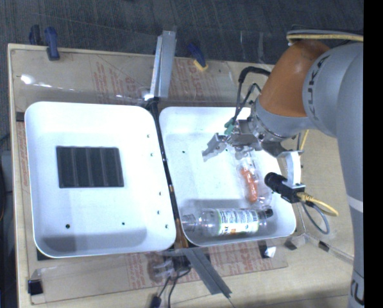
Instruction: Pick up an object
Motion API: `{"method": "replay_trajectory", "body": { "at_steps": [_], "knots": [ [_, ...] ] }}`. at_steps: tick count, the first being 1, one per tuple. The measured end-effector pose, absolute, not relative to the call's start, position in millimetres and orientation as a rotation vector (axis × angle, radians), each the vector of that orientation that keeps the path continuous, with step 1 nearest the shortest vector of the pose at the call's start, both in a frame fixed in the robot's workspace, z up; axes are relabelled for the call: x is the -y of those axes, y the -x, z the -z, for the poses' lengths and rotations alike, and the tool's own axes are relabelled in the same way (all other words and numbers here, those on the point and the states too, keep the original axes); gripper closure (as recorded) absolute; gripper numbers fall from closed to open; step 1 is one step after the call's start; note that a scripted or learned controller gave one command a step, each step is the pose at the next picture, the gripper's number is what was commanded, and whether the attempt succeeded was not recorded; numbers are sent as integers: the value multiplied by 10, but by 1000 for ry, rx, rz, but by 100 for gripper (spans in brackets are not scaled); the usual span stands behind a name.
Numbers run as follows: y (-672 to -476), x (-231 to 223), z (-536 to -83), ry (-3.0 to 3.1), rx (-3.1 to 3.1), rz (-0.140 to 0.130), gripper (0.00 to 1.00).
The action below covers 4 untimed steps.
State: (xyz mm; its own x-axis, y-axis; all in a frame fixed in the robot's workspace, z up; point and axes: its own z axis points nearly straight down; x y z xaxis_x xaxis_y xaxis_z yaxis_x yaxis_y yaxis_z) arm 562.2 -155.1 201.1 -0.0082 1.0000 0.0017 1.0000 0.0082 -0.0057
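My gripper [226, 149] hangs over the upper middle of the right bin [178, 133], open, with nothing between its fingers. An orange, slim object in clear wrapping [249, 181] lies just below and to the right of it, near the bin's right wall. A clear plastic bottle with a dark cap and a printed label [228, 221] lies on its side along the bin's front wall. In the left bin [43, 117] a dark grey ribbed rectangular block [90, 167] rests flat, left of centre.
A metal bar [163, 63] rises behind the seam between the bins. Blue clamps [51, 42] hold the bench's back edge. A black connector with a yellow cable [287, 188] sits at the right bin's right rim. The arm's grey and orange body [306, 82] overhangs the back right corner.
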Motion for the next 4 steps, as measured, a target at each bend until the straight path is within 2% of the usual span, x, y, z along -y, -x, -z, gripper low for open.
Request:
{"method": "replay_trajectory", "body": {
  "at_steps": [1,2,4],
  "knots": [
    [-5574,2108,-1776,2164,2269,-4,0],
    [-5637,2100,-1798,2100,2336,-1,0],
    [-5558,2086,-1794,1991,2422,-3,0]
  ]
}}
